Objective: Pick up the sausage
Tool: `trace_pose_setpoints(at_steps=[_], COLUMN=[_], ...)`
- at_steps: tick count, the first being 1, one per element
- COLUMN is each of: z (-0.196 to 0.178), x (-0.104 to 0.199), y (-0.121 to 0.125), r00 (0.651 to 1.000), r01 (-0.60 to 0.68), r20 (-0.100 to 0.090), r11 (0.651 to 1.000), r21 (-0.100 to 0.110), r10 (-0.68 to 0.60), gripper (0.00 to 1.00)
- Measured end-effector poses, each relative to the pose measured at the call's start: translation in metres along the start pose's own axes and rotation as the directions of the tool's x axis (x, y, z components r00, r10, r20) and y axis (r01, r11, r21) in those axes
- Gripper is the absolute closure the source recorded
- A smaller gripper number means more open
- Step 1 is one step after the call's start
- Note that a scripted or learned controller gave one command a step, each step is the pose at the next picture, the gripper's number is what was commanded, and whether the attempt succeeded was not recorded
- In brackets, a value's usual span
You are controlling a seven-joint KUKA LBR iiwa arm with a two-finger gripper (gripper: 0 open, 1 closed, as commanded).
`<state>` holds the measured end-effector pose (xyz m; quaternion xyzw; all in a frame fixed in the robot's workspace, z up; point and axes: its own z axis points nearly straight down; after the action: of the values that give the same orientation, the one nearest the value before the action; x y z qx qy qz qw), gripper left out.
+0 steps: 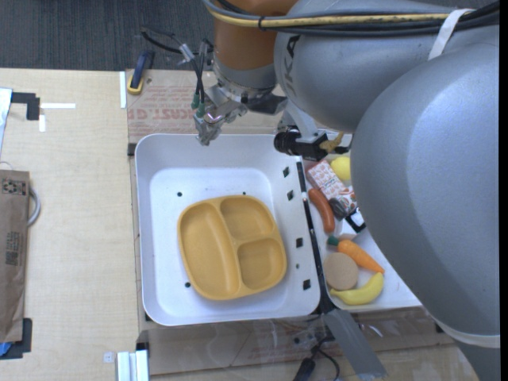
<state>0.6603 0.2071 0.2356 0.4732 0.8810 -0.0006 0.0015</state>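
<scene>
1. My arm (pixel 397 94), grey with an orange band (pixel 254 14) above the wrist, enters from 3 o'clock and covers most of the upper right of the camera view.
2. My pincer (pixel 205 136) hangs at the 12 o'clock rim of the left bin (pixel 151 213), tips pointing down toward the rim. I cannot tell whether it is released or clenched; nothing shows between its tips.
3. The left bin is shallow and white. A yellow divided plate (pixel 230 246) with three compartments lies on its floor, toward 6 o'clock, well apart from my pincer.
4. The right bin (pixel 401 292) adjoins the left bin at 3 o'clock; my arm hides most of it.
5. The sausage (pixel 321 209), reddish-brown and elongated, lies in the right bin just beside the wall shared with the left bin, at roughly 4 o'clock from my pincer and well apart from it.
6. A red-and-white packet (pixel 328 179) lies at 12 o'clock of the sausage, touching or nearly touching it.
7. A carrot (pixel 359 255) lies at 5 o'clock of the sausage; a beige round disc (pixel 343 271) sits below it, and a banana (pixel 361 292) curves along the disc's 6 o'clock side.
8. The light wooden tabletop (pixel 71 213) extends toward 9 o'clock; a brown paper bag (pixel 14 244) lies at its left edge.
</scene>
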Motion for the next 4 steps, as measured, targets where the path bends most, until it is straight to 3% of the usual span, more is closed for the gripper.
trace_pose_setpoints(at_steps=[1, 2, 3, 4], z=[0.120, 0.012, 0.133, -0.043], x=[0.011, 0.009, -0.007, 0.017], y=[0.005, 0.006, -0.018, 0.002], r00=[0.996, 0.956, 0.940, 0.898], r01=[-0.094, 0.293, 0.341, 0.439], r20=[-0.001, 0.000, -0.004, 0.000], r11=[0.996, 0.956, 0.940, 0.898], r21=[0.005, -0.001, 0.002, -0.002], r10=[0.094, -0.293, -0.341, -0.439], gripper=[1.00, 1.00, 1.00, 1.00])
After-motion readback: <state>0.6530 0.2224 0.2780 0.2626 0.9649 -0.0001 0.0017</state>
